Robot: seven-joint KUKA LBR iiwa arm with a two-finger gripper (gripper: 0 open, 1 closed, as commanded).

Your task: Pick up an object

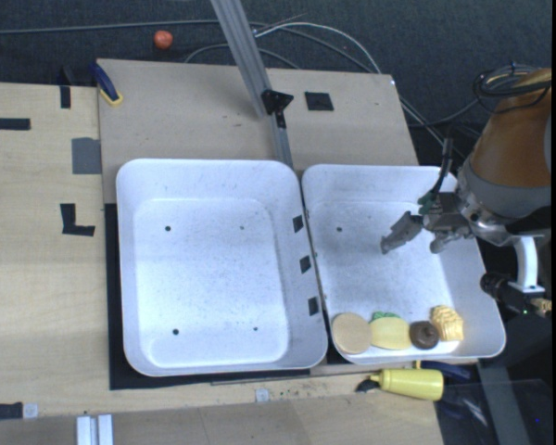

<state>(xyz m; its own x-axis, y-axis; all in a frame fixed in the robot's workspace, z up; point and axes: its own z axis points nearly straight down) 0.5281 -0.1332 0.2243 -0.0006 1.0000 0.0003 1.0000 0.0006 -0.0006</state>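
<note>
Yellow, tan, green, brown: four small objects lined up along near wall of right bin (pixel 371 184), none gripped.
From left: tan round disc (pixel 350 333), green piece (pixel 384 317) mostly hidden behind pale yellow oval piece (pixel 390 334), dark brown ring-shaped piece (pixel 424 336), ridged yellow piece (pixel 447 324) at right end; all touching or just beside each other. Gripper (pixel 415 235) over middle of same bin, well apart from row, fingers spread open, nothing between them. Left bin (pixel 204 179) alongside, sharing centre wall. Yellow tool with black tip (pixel 410 382) lying on tabletop (pixel 37 248) just outside right bin's near wall. Metal pole (pixel 250 63) slanting across upper part of view, small orange ball (pixel 163 38) on dark floor beyond. Nothing between gripper and row.
</note>
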